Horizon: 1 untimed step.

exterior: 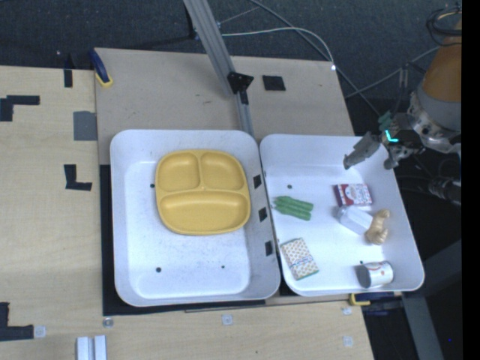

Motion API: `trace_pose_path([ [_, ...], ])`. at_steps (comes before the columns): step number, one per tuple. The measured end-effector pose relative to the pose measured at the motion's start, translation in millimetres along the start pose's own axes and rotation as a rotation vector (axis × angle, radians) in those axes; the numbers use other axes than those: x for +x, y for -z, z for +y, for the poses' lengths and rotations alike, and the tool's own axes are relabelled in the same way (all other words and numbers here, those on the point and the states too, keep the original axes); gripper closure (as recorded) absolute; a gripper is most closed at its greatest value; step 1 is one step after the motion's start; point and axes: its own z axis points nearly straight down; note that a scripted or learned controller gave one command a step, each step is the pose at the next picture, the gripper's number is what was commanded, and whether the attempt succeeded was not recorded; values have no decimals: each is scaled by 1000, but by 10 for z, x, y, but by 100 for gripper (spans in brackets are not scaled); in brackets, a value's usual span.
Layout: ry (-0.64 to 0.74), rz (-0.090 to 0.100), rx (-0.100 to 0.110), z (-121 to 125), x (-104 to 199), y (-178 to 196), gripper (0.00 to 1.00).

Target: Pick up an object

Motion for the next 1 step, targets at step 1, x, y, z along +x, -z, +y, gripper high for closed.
trace_pose_path([
  [1, 0, 0, -1, 3, 0, 5, 0],
])
